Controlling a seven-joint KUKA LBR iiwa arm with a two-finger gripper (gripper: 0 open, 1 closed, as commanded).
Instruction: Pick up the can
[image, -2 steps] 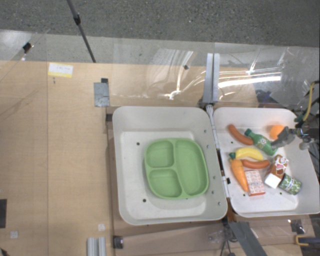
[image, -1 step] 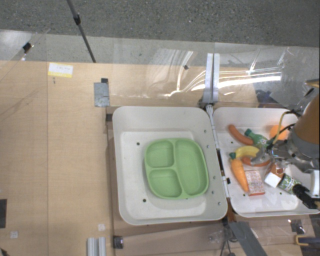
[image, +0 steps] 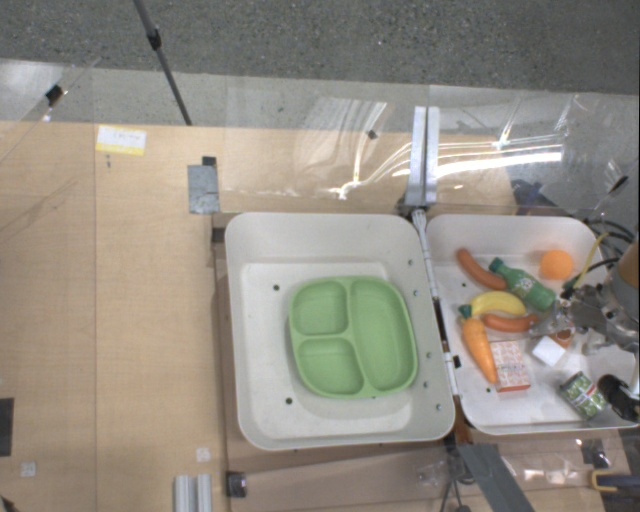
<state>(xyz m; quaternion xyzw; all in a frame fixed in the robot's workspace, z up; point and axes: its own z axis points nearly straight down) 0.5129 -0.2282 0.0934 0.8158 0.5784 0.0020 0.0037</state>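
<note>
End effector (image: 580, 318) state cannot be told; the small green cylindrical can (image: 582, 394) lies tipped (near bin corner), liable to roll.

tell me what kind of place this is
Probably a robot lab test bench: two shallow white bins side by side on a wooden top, one holding a green divided tray, the other toy food like a carrot.

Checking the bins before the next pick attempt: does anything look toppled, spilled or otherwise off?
Nothing looks spilled or broken. The green can lies tipped on its side near the right bin's front corner, and the green bottle also lies flat among the toy food. The green divided tray sits flat in the left bin.
</note>
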